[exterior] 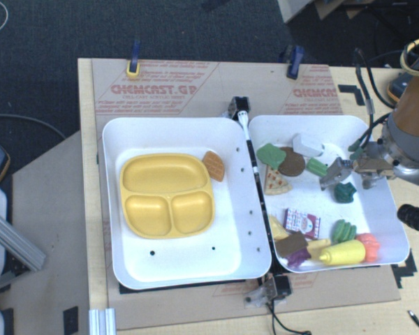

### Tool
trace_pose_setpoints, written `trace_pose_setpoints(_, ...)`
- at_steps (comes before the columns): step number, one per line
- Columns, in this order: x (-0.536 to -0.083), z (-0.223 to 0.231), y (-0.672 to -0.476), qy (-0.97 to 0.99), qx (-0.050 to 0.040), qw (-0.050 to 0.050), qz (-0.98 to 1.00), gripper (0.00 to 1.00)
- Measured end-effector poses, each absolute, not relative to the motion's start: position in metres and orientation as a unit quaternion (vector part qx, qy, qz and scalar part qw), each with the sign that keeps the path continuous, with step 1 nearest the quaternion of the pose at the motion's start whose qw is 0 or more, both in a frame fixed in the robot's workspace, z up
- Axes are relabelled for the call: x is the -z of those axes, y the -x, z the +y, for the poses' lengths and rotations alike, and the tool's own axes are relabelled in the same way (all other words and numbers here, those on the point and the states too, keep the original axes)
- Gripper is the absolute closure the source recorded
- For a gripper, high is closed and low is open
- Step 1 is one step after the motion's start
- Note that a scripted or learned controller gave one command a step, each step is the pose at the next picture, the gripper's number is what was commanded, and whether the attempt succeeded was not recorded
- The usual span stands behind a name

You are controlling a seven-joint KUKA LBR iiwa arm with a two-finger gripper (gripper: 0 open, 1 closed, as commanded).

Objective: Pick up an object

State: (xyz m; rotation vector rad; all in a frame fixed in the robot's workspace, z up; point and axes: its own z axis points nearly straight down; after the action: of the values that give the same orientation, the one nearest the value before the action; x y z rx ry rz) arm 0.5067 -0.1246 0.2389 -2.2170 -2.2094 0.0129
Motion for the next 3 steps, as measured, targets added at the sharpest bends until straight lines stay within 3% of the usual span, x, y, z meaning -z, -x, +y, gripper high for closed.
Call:
trace_pose_setpoints(1, -0.246, -0.124, -0.509, 0.707, 0.0, 0.0, -0.707, 0.0)
trace_pose_setpoints(3, -0.122, -0.118, -0.502, 0.707, -0.0019, 0.004, -0.707, 0.0)
